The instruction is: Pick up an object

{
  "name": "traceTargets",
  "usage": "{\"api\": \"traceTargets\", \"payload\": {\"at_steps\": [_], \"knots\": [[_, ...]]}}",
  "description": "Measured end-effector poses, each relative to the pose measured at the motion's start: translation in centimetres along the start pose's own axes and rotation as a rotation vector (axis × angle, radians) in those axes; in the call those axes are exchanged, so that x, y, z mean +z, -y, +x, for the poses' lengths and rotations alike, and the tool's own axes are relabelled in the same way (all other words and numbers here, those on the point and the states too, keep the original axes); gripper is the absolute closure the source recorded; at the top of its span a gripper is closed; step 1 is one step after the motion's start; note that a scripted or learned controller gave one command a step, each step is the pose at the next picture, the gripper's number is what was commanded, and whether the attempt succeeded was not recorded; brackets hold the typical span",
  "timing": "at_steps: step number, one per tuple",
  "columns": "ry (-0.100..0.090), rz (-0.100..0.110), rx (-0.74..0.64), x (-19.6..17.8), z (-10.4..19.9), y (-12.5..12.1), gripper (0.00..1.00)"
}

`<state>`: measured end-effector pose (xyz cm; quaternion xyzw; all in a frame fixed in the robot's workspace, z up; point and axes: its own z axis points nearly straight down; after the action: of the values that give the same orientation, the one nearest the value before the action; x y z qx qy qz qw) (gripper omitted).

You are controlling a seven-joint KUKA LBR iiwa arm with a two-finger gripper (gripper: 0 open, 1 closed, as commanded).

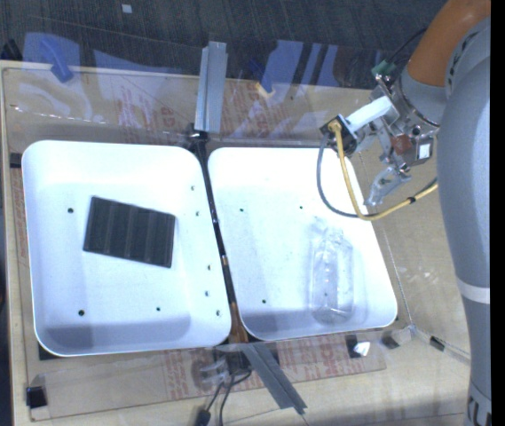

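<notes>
Bottle, clear, faint against right bin.
Gripper grip state unreadable from my feed; no legible labels.

Grey arm enters from 3 o'clock — gripper points toward 7 o'clock, nothing visibly held.

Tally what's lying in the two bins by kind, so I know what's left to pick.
Dark ribbed flat pad, in the left bin: 1
Clear plastic bottle, lying in the right bin: 1
Total: 2

The gripper sits over the right bin's far right rim, apart from both.
</notes>
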<state>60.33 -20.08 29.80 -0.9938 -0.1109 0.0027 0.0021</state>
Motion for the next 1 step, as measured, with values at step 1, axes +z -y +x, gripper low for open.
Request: {"api": "traceTargets", "payload": {"at_steps": [1], "knots": [[0.003,0.004,-0.007,-0.90,0.07,0.14,1.00]]}}
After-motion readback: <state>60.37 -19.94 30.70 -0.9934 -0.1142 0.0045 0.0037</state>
